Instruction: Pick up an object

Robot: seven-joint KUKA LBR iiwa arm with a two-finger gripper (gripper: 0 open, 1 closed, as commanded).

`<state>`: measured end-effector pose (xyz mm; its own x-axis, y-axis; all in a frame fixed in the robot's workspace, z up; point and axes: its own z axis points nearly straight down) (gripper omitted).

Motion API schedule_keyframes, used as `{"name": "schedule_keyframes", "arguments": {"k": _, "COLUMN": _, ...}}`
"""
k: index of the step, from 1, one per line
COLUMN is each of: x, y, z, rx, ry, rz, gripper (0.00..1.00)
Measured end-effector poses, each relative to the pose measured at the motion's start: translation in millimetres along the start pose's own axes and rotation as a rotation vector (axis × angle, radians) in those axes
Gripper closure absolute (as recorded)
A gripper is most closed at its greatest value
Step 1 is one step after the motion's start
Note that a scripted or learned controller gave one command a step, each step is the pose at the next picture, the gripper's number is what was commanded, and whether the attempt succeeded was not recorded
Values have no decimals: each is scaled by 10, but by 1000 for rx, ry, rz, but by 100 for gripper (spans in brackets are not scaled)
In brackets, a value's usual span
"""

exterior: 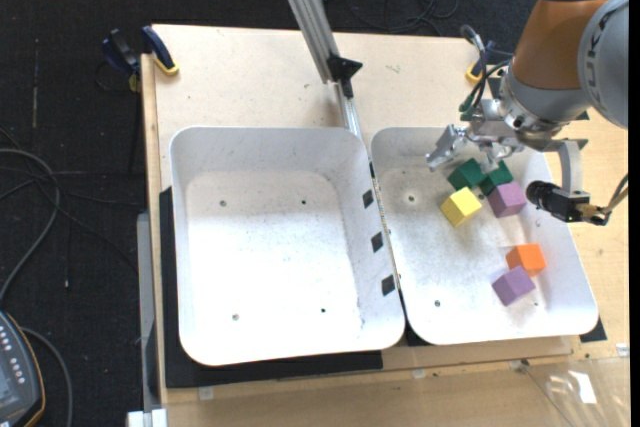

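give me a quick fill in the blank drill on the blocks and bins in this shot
1. All the blocks lie in the ____ bin as the camera sees it.
2. The block left of the upper purple block is ____.
3. The orange block sits just above a ____ block.
4. The gripper hangs over the ____ block.

Missing words: right; yellow; purple; green

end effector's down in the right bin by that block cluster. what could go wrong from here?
1. The end effector sits over a tight cluster: green block, yellow block and a purple block touch or nearly touch, so it may shove neighbours or grab two.
2. The cluster lies near the right bin back wall, so a pushed block could wedge there.
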<state>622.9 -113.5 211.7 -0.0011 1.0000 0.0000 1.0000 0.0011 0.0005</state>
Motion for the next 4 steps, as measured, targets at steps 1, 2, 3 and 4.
{"name": "schedule_keyframes", "arguments": {"k": 1, "x": -196, "y": -97, "z": 945, "rx": -4, "ry": -1, "rz": -1, "gripper": 0}}
{"name": "schedule_keyframes", "arguments": {"k": 2, "x": -199, "y": -108, "z": 973, "rx": 0, "ry": 0, "rz": 1, "gripper": 0}}
{"name": "schedule_keyframes", "arguments": {"k": 3, "x": -384, "y": 108, "z": 98, "rx": -10, "ry": -4, "rz": -1, "gripper": 0}}
{"name": "schedule_keyframes", "arguments": {"k": 4, "x": -309, "y": -26, "z": 1200, "rx": 3, "ry": 0, "rz": 0, "gripper": 0}}
